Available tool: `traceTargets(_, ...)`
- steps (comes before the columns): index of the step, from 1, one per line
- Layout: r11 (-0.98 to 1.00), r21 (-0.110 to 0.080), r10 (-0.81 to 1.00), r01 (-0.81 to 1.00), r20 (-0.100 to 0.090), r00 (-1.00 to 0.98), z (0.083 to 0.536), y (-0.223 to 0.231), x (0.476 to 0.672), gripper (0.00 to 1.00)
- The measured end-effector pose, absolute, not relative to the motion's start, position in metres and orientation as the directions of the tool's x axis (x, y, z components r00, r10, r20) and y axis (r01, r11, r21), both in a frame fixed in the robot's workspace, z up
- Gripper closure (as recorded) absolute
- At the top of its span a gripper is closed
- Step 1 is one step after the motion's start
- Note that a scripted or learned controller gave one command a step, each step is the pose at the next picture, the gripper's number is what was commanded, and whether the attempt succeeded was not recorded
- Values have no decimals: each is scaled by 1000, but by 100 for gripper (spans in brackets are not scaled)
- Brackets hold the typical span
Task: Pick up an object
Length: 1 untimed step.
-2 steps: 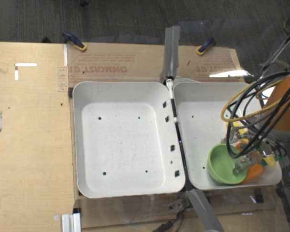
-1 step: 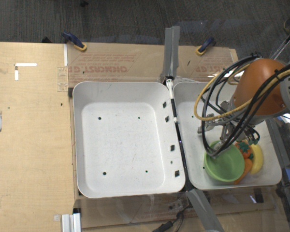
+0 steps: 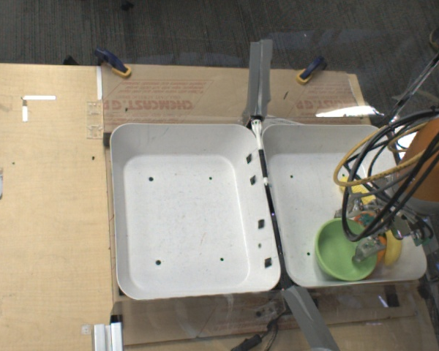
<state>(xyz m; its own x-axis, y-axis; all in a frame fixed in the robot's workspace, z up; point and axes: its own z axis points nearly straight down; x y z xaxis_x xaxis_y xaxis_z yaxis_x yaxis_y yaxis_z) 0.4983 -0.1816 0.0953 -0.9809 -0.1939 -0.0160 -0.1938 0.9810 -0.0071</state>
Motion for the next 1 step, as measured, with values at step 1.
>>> traceTargets(1, 988, -2, -156, -156, -15, -988, 94, -104, 496, 0)
